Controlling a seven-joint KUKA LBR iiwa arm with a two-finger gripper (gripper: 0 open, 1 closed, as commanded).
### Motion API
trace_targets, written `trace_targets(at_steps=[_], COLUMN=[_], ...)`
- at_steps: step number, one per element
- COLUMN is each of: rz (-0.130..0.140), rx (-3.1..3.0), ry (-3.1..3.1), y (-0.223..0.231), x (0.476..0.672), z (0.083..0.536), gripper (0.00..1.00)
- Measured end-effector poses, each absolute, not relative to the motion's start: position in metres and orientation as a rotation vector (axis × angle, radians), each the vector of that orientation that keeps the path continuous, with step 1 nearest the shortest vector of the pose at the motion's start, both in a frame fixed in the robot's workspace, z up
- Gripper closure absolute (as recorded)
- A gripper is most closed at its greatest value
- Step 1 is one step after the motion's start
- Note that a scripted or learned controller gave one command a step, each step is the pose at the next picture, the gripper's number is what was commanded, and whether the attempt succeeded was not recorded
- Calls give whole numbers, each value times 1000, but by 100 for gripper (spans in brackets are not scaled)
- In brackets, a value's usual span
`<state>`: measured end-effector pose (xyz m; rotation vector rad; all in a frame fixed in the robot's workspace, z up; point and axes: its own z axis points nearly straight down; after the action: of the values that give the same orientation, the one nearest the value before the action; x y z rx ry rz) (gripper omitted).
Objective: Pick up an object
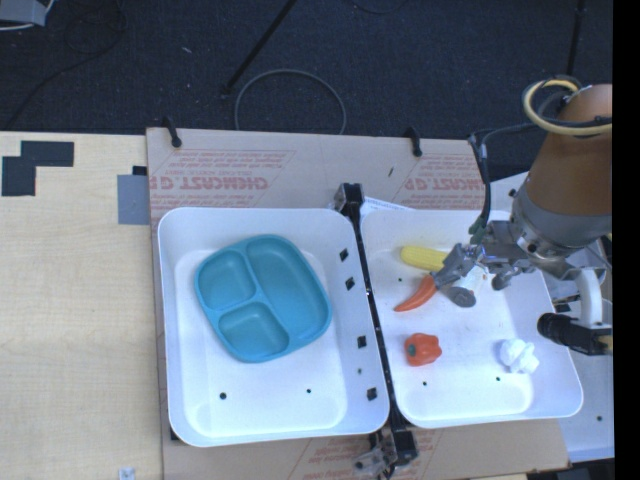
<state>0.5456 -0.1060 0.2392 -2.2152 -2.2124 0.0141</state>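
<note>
In the right bin (470, 398) lie a yellow corn cob (420, 258), an orange-red chili pepper (416, 296), a small red bell pepper (422, 348) and a crumpled white object (517, 355). My gripper (455, 276) reaches in from the right and hangs low over the bin's upper middle, just right of the chili and just below the corn. Its grey fingers (461, 295) point left and downward, spread a little apart, with nothing seen between them.
The left bin (200, 408) holds a blue three-compartment plate (262, 296). A black divider (362, 308) runs between the bins. The arm's bulky orange and grey wrist (570, 168) overhangs the right bin's upper right corner.
</note>
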Motion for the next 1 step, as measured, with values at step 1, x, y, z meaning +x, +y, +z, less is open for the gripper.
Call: trace_targets(at_steps=[1], rz=[2], rx=[-2220], ry=[-2221], y=[-106], x=[548], z=[245], gripper=[0])
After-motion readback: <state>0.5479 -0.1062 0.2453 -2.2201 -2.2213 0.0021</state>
